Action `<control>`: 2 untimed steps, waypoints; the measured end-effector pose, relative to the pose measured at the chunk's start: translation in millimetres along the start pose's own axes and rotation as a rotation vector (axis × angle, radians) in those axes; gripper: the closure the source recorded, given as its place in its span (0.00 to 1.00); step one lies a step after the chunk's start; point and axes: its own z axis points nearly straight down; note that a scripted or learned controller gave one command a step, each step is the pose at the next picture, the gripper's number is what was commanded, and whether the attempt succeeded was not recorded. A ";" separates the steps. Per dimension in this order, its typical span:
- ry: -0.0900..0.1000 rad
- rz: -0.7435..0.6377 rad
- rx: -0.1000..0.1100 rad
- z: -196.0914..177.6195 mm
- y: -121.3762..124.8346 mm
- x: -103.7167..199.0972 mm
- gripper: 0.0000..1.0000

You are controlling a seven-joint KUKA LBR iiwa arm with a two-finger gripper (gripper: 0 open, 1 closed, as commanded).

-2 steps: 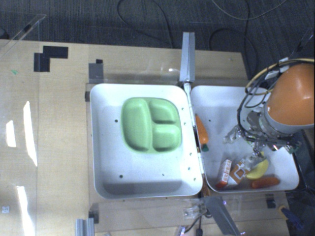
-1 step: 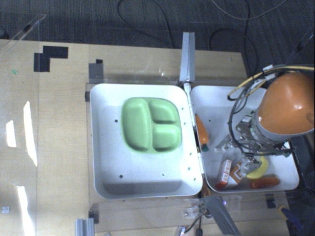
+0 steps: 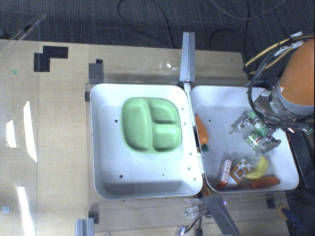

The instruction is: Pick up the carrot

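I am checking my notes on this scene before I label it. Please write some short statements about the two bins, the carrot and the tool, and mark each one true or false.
1. The carrot lies in the right bin, close to its left wall. True.
2. The green tray sits in the right bin. False: it sits in the left bin.
3. The tool hovers over the right bin, apart from the carrot. True.
4. The banana lies in the left bin. False: it lies near the front edge of the right bin.
5. The tool holds the carrot. False: the carrot lies in the bin, away from the tool.
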 end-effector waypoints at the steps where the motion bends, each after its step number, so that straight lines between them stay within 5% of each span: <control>1: 0.002 -0.374 -0.007 93.8 13.0 -7.2 0.00; 2: -0.003 -0.782 0.022 129.6 15.9 7.3 0.00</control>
